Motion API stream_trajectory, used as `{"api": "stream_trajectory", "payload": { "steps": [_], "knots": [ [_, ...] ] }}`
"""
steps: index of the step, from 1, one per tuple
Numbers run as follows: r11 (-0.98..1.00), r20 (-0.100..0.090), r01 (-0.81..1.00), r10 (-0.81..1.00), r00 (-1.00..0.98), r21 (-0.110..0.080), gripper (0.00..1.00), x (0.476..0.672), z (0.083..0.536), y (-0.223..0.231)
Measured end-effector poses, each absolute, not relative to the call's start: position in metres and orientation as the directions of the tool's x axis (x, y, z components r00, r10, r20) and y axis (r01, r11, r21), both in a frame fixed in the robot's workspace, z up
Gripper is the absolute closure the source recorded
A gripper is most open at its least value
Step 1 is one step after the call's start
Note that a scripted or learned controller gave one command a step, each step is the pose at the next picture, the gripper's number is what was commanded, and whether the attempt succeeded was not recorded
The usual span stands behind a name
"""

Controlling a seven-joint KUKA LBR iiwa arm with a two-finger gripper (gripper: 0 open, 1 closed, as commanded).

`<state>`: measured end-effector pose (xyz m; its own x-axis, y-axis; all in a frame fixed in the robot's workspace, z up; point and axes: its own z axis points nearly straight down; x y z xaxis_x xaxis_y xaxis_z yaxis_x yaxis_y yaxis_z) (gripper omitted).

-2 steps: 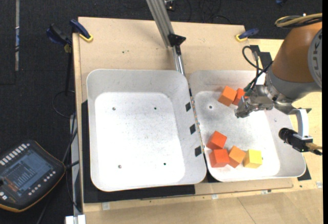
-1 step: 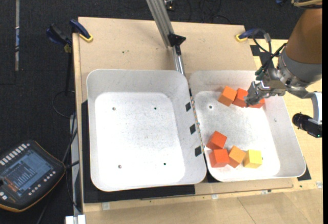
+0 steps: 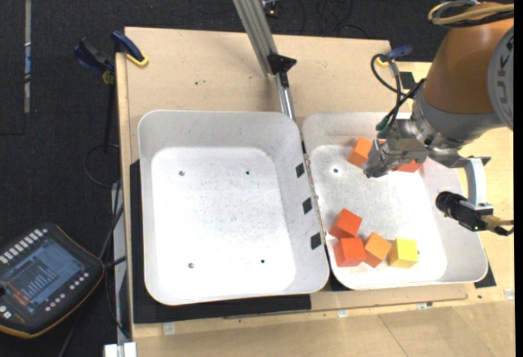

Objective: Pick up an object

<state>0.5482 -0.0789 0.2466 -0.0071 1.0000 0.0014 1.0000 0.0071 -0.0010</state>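
Observation:
My gripper (image 3: 381, 161) hangs low over the upper part of the right bin (image 3: 458, 265), under the grey and orange arm. An orange block (image 3: 359, 152) lies just to its left, touching or nearly touching it. A red block (image 3: 408, 167) peeks out from beneath its right side, mostly hidden. Near the bin's front lie several more blocks: a red-orange one (image 3: 346, 223), another red-orange one (image 3: 351, 252), an orange one (image 3: 377, 248) and a yellow one (image 3: 404, 252).
The left bin (image 3: 216, 200) sits beside the right one, with a dark divider strip (image 3: 309, 204) between them. A metal pole (image 3: 253, 8) slants in from the top. A black part (image 3: 458, 208) of the arm juts over the right bin's right side.

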Motion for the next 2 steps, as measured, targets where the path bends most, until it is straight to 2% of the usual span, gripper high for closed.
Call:
{"api": "stream_trajectory", "payload": {
  "steps": [1, 2],
  "knots": [
    [0.008, 0.002, 1.000, 1.000, -0.008, -0.001, 1.00, 0.543, 0.233, -0.026],
    [0.009, 0.001, 1.000, 1.000, -0.009, 0.001, 1.00, 0.546, 0.242, 0.024]
  ]
}}
